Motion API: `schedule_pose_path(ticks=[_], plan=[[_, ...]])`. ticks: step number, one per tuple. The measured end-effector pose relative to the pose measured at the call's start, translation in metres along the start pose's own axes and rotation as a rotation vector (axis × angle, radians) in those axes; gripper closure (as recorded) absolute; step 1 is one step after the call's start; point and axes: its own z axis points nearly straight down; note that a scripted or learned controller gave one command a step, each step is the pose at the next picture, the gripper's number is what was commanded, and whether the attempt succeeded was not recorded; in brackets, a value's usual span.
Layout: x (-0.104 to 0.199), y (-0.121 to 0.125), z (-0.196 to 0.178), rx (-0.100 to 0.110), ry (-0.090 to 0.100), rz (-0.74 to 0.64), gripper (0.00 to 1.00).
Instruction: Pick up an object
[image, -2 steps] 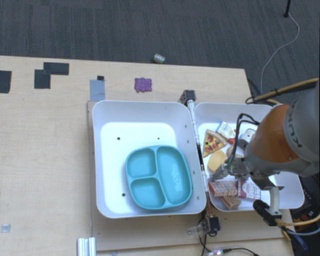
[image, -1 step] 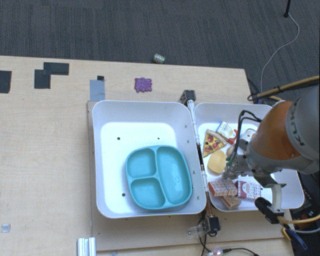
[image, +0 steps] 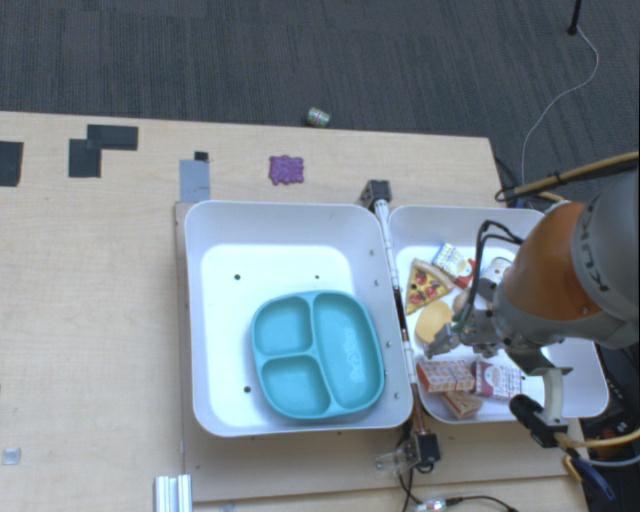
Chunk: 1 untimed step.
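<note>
The right bin (image: 590, 395) holds several small items: a pizza-slice toy (image: 427, 284), a yellow round piece (image: 433, 322), a small white and blue packet (image: 452, 259), a red and white carton (image: 445, 375), a dark red packet (image: 497, 380) and a brown piece (image: 462, 404). My gripper (image: 450, 335) hangs low over the middle of this bin, just right of the yellow piece and above the carton. The grey and orange arm covers the bin's right half. I cannot make out the gripper's state.
The left bin (image: 225, 290) carries a blue three-compartment tray (image: 318, 353). On the bench behind the bins lie a purple lump (image: 286, 170) and a grey block (image: 194, 180). Cables and a clip (image: 415, 452) sit at the front edge.
</note>
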Motion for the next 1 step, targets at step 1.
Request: schedule_pose_path(ticks=[1], plan=[[0.0007, 0.0017, -0.0105, -0.003, 0.001, -0.004, 1.0]])
